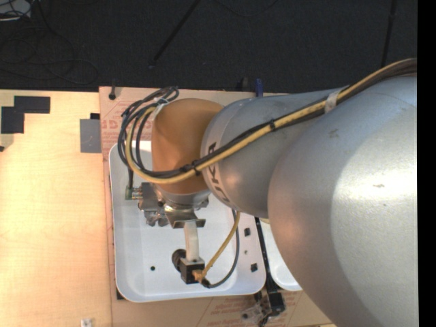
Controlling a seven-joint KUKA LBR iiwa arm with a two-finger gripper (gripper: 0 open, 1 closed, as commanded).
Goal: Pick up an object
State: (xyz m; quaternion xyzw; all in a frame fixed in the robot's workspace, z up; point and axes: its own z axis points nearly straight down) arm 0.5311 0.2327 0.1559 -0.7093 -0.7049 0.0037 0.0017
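My gripper [170, 215] hangs below the orange wrist band, over the upper middle of the left white bin [129, 278]. Its metal base shows from above, and the wrist hides what lies right under it. On the bin's bare floor I see just three small dark bits: one [152, 269] at the lower left, one [246, 233] at the right and one [253, 267] below that. They are too small to identify. Nothing is seen held.
The big grey arm [340, 203] covers the right half of the view and most of the right bin [286, 281]. A dark divider [263, 254] runs between the bins. Pale wooden bench [48, 216] lies to the left.
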